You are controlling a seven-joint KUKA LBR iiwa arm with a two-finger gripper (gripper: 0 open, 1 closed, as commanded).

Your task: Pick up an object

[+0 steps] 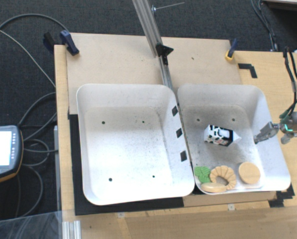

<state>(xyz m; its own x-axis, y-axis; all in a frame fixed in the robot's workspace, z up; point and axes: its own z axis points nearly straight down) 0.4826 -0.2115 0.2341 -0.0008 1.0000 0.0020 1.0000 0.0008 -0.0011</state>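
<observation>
Dark carpet is surrounding the pale wooden table (118,59). Beside the right white bin's (267,133) right wall, the end effector (264,133) is hovering; its spread I cannot tell. Left of it, the black-and-white cow-print carton (219,135) is lying tilted, likely slipping from a pinch.

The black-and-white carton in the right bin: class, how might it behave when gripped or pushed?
The black-and-white carton looks boxy with flat faces, so it would probably slide or tip rather than roll. It seems small, likely light. Lying apart from the round biscuit, it could probably shift freely when nudged.
</observation>
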